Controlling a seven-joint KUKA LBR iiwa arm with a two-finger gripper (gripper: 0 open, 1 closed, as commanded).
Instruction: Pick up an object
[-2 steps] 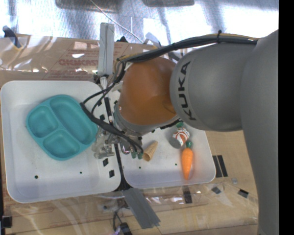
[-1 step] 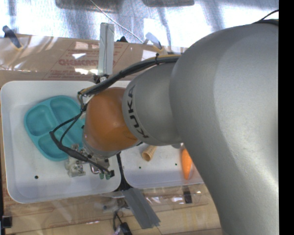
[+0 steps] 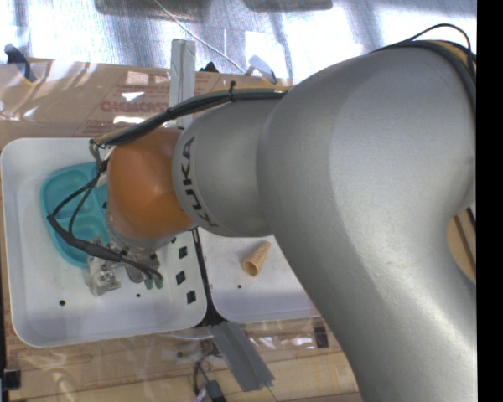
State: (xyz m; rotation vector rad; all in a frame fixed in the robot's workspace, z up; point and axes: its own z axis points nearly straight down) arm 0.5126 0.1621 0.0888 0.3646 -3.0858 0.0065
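A teal plastic dish [image 3: 67, 212] lies in the left bin [image 3: 25, 249], partly hidden behind the arm's orange band. My gripper [image 3: 105, 279] hangs low over the left bin's floor, just right of and below the dish. Cables and the wrist body cover most of it. A tan ice-cream cone [image 3: 256, 257] lies on its side in the right bin [image 3: 260, 304], near the divider between the bins.
The grey arm covers most of the right bin and the view's right half. Cardboard lines the bench behind and in front of the bins. A grey bracket [image 3: 243, 358] juts out below the bins' front edge.
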